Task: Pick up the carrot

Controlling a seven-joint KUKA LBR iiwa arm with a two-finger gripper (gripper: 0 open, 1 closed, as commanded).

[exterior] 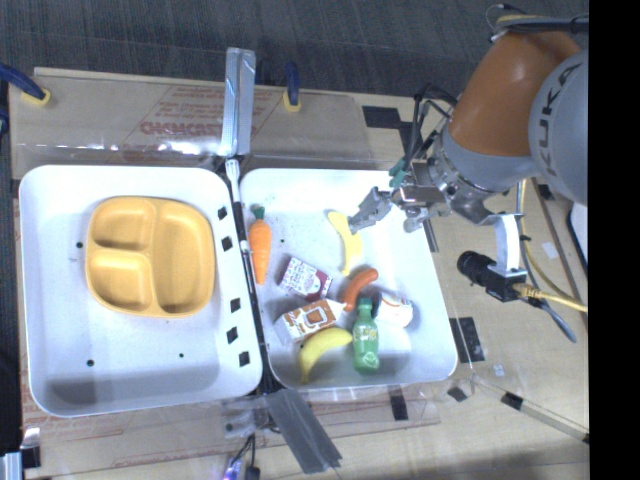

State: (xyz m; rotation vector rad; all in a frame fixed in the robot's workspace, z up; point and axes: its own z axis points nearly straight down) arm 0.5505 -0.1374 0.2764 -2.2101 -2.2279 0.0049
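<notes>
Grey and orange, the KUKA arm [510, 98] was seen reaching in from the right, above the far right corner of the right-hand shallow white plastic bin [425, 368]. The left-hand shallow white bin [60, 368] was occupied by a yellow moulded tray with three compartments [150, 255]. Both bins were set side by side on a pale wooden bench [520, 438].

The two-finger gripper [375, 208] was found hovering over the right bin's upper half, well apart from the carrot; whether its fingers were spread or pressed together could not be told, and nothing was seen between them.

The small orange toy carrot with a green top [259, 248] was lying in the right bin, just beside its left wall, its green end pointing towards the far edge. It was judged to be light, stiff and smooth, probably hollow plastic, and so liable to slip or roll. A hold across the thick upper body, below the green top, was judged best.

Little room was left on the wall side. On the other side, a small carton [303, 276] was lying near, so a pinch along the wall's direction was judged safer. The bin floor appeared hard and slick.
</notes>
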